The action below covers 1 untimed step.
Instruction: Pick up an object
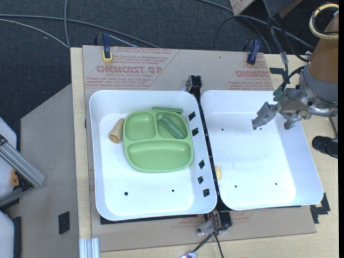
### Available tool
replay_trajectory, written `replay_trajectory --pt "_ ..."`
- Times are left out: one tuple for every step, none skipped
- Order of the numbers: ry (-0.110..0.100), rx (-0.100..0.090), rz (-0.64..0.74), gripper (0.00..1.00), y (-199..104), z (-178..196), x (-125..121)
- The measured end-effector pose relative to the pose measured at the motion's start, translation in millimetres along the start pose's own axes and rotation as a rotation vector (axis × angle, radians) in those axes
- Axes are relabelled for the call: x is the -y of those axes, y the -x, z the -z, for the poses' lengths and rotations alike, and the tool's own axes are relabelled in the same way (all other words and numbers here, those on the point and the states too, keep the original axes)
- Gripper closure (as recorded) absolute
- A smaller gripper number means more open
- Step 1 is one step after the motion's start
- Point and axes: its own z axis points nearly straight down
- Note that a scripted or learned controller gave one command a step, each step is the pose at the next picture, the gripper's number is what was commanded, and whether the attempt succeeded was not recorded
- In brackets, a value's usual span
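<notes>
A green divided plate (pixel 158 142) lies in the left bin (pixel 107 198). A dark green long piece (pixel 172 125) rests in the plate's upper right compartment. A tan cone (pixel 115 130) lies just left of the plate, touching its rim. My gripper (pixel 274 122) hangs over the upper right part of the right bin (pixel 263 192), far from the plate. It is open, its two fingers spread with nothing between them.
A small yellow bit (pixel 217 172) sits at the right bin's left rim, by the black-marked divider (pixel 201 144). Blue clamps (pixel 107 46) hold the board at the back. Cables run across the dark floor behind the bench.
</notes>
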Motion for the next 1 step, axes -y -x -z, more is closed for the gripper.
replay_trajectory --pt "0.009 0.001 0.002 0.0 0.0 4.5 -1.7"
